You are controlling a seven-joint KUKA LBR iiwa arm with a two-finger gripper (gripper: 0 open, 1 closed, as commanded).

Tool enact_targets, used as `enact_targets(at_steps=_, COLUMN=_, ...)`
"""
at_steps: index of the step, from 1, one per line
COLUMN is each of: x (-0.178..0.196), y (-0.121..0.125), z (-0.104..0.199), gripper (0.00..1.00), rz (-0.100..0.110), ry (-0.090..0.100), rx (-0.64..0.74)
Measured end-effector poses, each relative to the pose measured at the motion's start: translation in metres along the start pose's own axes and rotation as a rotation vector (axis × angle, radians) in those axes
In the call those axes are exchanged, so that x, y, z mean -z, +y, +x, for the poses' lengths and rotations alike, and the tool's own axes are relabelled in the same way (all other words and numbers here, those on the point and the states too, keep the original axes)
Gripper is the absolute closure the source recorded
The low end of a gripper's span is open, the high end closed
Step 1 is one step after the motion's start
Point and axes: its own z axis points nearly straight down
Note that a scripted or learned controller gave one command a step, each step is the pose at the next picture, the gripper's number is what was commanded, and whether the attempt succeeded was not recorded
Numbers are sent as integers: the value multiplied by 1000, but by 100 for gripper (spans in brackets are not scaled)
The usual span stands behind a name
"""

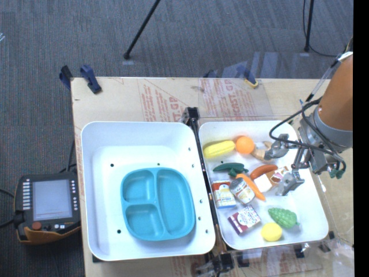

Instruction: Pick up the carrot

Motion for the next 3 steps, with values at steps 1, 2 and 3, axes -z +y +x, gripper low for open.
enact_targets(at_steps=1, x=-122, y=-8, z=-59, gripper=0, rz=-3, ry=13, rx=-103)
enact_targets(at_steps=2, x=-178, y=-11, z=-116, gripper=0, rz=0, ry=-6, rx=-306)
enact_targets(at_steps=3, x=-167, y=-8, z=-118, gripper=100, rz=-1, ry=-10, rx=-298)
